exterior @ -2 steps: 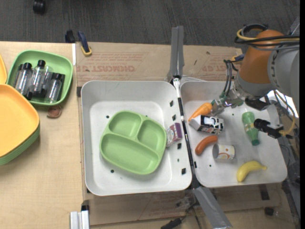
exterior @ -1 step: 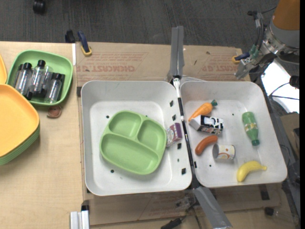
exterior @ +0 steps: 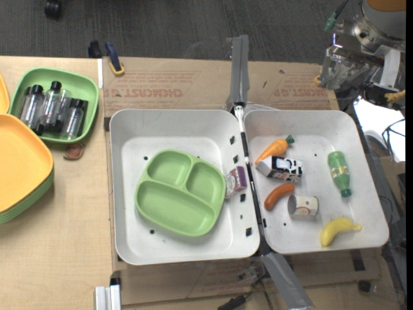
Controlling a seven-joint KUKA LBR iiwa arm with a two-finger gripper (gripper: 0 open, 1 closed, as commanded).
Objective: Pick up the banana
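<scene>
The gripper (exterior: 341, 62) hangs high beyond the right bin's (exterior: 365, 141) far corner; I cannot tell its state. The banana (exterior: 339, 230) lies near the bin's front edge, just beside a small cup (exterior: 303, 206). The reach hasn't begun; next, move over the banana and go down.

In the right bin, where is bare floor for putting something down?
In the right bin, bare floor lies along the far wall above the carrot and between the bottle and milk carton. Crowded: the left side, with sausage, cup and banana.
</scene>
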